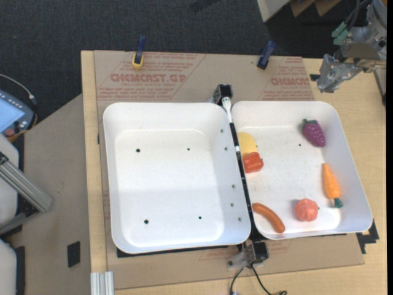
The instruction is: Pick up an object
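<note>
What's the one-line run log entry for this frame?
gripper: above right bin's far rim, nothing held | right white bin: purple toy grapes, orange toy carrot, sausage | pick: not started

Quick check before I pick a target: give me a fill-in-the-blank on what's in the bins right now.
1. All the toy foods lie in the ____ bin.
2. The purple grapes sit nearest the bin's ____ right corner.
3. The carrot is coloured ____.
4. The gripper is ____ the bins' rims.

Answers: right; far; orange; outside
</note>
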`<state>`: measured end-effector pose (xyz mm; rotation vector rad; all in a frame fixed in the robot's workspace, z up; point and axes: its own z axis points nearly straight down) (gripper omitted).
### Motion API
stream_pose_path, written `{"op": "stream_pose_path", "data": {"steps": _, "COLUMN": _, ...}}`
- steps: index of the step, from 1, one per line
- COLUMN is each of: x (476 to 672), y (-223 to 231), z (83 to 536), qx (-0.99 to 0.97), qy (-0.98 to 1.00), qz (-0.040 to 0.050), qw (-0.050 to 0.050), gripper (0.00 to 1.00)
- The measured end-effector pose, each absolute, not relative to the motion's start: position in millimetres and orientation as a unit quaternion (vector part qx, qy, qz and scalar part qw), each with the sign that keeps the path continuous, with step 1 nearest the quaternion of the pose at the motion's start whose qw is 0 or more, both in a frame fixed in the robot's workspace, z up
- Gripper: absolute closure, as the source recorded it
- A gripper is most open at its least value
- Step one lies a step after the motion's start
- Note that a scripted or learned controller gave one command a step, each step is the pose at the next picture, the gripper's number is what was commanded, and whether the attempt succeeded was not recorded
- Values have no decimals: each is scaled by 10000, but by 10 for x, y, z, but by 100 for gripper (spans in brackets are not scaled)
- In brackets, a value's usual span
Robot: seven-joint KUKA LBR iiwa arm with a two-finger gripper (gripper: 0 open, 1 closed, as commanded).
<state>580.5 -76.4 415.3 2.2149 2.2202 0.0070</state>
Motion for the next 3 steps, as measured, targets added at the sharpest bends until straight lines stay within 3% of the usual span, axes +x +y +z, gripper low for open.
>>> {"op": "stream_pose_path", "data": {"steps": 3, "x": 5835, "y": -770, "z": 4450, "qx": 7062, "qy": 7079, "qz": 38, "qw": 82, "gripper": 100}}
